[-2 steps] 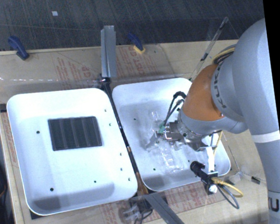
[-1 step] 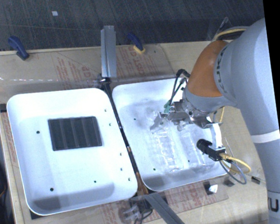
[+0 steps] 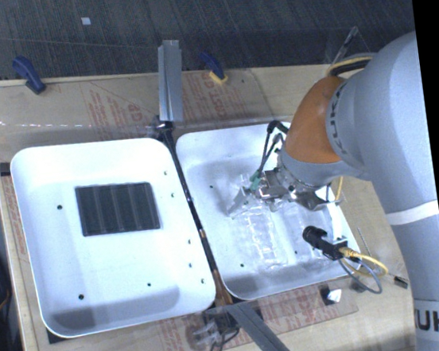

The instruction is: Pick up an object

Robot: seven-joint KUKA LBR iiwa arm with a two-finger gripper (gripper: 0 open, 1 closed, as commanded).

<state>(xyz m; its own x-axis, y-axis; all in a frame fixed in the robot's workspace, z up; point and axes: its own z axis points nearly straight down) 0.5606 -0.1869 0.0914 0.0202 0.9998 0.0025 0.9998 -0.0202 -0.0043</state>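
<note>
Clear plastic bottle (image 3: 265, 238), hard to make out against the white, lying flat near the middle of the bin on the view's right (image 3: 208, 212). Long axis roughly from the far wall towards the near wall, tilted slightly. Upper end just beneath or beside the gripper (image 3: 263, 186); contact impossible to confirm. Rest of the bottle towards the view's bottom from the gripper, so probably a short shift that way before any grab. Gripper low over the bin, spread or pressed together impossible to tell; nothing seen pinched. Behind it, the orange band (image 3: 310, 131) and grey arm (image 3: 396, 147). In the other bin (image 3: 35, 179), a dark ribbed panel (image 3: 118, 207), well apart. White letters "KU" (image 3: 435, 320) on the arm; red print on the bench sheet (image 3: 82, 108), too small to read.
</note>
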